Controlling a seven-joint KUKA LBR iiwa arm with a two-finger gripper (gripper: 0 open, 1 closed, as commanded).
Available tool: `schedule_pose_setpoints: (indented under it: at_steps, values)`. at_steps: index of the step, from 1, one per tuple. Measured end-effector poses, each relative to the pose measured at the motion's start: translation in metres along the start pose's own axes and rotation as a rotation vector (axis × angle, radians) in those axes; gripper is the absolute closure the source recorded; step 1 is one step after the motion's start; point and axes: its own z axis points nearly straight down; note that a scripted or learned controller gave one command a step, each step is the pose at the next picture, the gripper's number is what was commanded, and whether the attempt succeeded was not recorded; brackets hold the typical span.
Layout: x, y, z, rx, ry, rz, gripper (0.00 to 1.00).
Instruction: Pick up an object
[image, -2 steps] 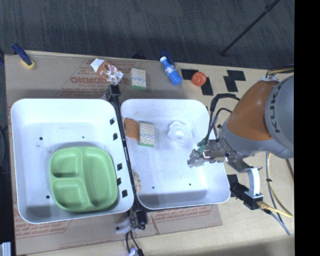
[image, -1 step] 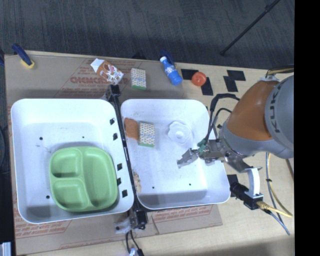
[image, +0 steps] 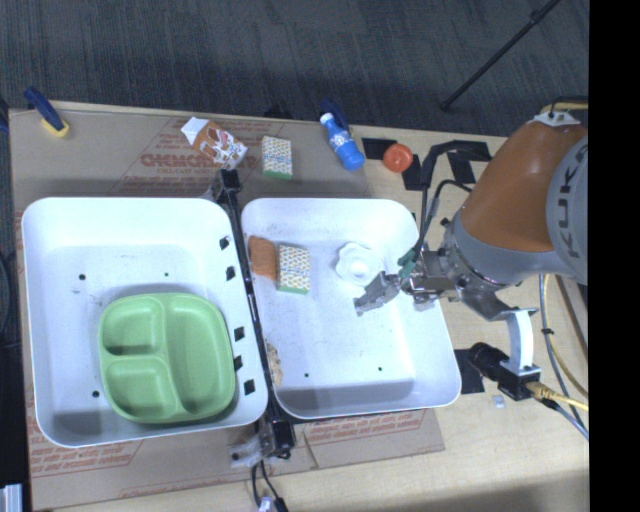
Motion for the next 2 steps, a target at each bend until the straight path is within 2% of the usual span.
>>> schedule_pose_setpoints:
  at_steps: [1, 2]
  values:
    - [0.062, 0.0, 0.002, 0.003, 0.001, 0.0, 0.0]
    - [0.079, 0.0, 0.035, 0.003, 0.0, -0.001, 0.0]
